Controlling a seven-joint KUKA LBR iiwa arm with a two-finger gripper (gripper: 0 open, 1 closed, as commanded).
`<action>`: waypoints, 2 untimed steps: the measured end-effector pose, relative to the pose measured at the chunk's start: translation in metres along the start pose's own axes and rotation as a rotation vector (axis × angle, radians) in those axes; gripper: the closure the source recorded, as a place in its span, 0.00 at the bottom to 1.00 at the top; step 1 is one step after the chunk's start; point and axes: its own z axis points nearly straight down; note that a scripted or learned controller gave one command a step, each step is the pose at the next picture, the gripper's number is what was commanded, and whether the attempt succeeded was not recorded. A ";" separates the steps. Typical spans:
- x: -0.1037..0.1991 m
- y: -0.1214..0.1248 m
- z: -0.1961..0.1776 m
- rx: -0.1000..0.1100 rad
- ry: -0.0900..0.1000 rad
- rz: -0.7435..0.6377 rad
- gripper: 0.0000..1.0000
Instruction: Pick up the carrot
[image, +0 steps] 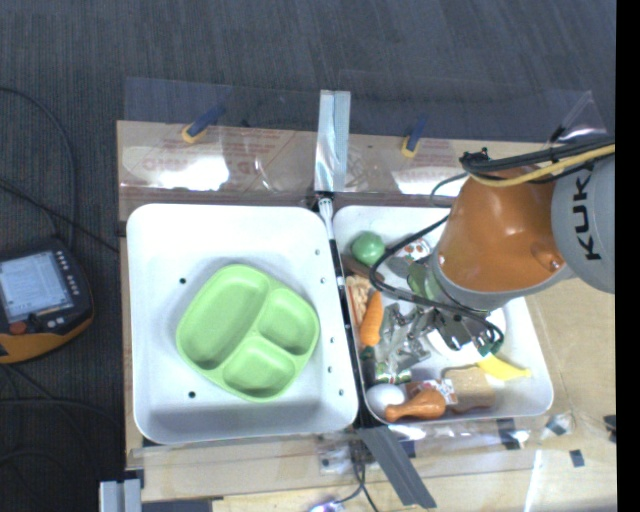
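Carrot (371, 318): orange, lying lengthwise at the left side of the right bin (535, 375), close to the divider between the bins. Gripper (400, 340): metal, lowered just right of the carrot amid the clutter; its opening and any hold cannot be told. Green ball (367, 247): above the carrot, near the bin's top left. Drumstick (420, 404): along the bottom edge, beside a white egg (385, 400). Banana (503, 369): lower right. Left bin (150, 330): contains a green divided plate (250, 330).
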 end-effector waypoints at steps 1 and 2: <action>0.017 -0.037 -0.132 0.011 -0.012 -0.345 1.00; -0.021 -0.029 -0.028 0.000 -0.002 -0.417 1.00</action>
